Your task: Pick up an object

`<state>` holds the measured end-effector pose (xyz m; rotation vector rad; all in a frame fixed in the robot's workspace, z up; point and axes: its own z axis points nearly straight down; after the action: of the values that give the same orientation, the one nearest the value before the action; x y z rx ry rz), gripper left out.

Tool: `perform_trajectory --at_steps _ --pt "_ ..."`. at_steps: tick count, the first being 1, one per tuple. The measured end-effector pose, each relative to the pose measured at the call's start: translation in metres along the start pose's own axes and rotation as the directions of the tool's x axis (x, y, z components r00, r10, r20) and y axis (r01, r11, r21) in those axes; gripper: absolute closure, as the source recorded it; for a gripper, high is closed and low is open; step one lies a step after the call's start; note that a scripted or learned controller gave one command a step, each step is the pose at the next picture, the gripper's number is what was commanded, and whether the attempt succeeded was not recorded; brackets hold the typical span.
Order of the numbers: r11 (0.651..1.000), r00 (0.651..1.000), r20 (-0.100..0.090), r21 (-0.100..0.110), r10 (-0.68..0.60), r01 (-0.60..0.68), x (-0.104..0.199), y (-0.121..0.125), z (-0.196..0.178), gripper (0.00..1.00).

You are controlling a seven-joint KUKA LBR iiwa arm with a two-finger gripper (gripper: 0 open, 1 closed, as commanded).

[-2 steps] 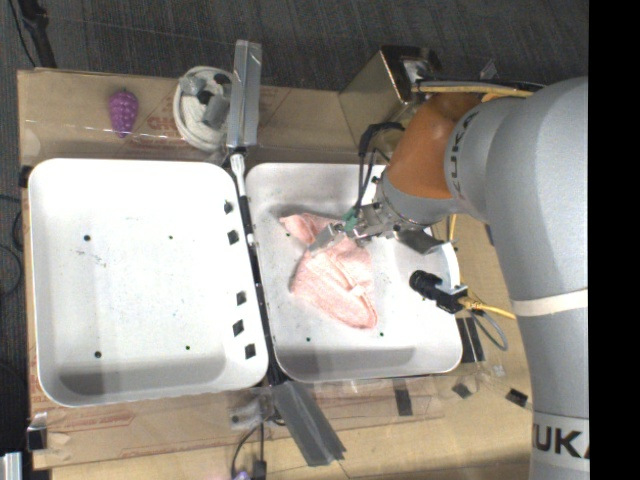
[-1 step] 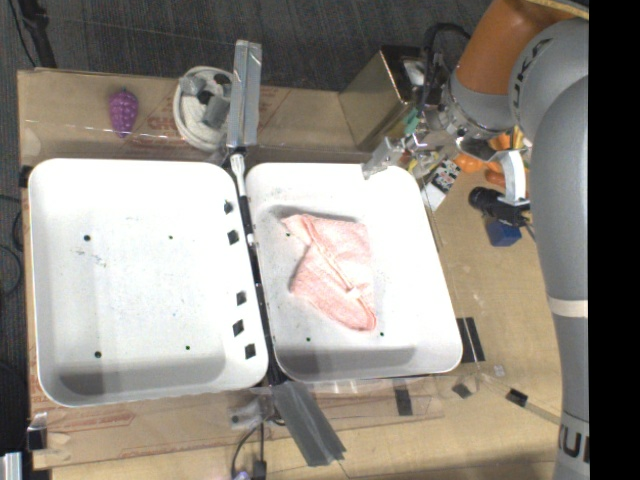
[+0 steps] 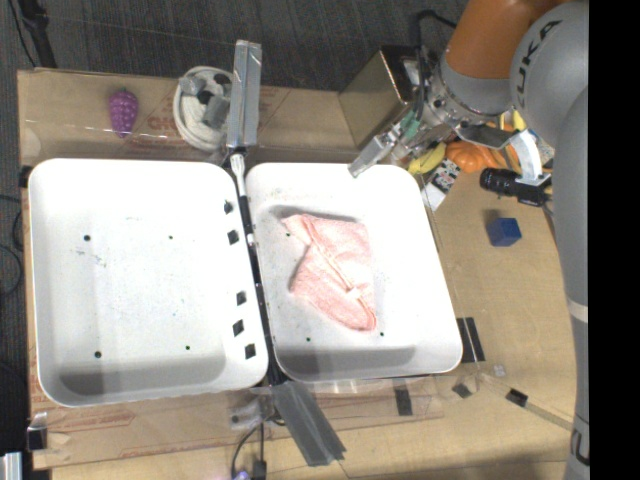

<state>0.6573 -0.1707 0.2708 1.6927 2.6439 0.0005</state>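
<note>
Camera view, looking down on the bench. Two shallow white bins sit side by side, touching along a central divider. The left bin (image 3: 60, 268) shows only its bare floor with a few small dark dots. The right bin (image 3: 425, 268) holds a crumpled pink cloth (image 3: 335, 268), lying near the bin's centre and stretched from about 11 o'clock toward 5 o'clock. The arm (image 3: 520, 38), grey with an orange band, enters at 1 o'clock of the frame. Its gripper (image 3: 375, 156) hangs over the far rim of the right bin, at 12 o'clock from the cloth and well apart from it; whether the fingers are parted or closed cannot be told, and nothing is visible between them. On the bench beyond the left bin, at 11 o'clock, rest a purple object (image 3: 123, 110) and a white coil (image 3: 202, 106). At 3 o'clock of the right bin lies a small blue block (image 3: 505, 230).
</note>
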Motion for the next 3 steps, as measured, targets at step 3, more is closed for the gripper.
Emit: perform_trajectory --at_steps 3 --pt "0.899 0.899 -0.001 -0.001 -0.439 0.439 0.021 -0.039 0.176 0.00"
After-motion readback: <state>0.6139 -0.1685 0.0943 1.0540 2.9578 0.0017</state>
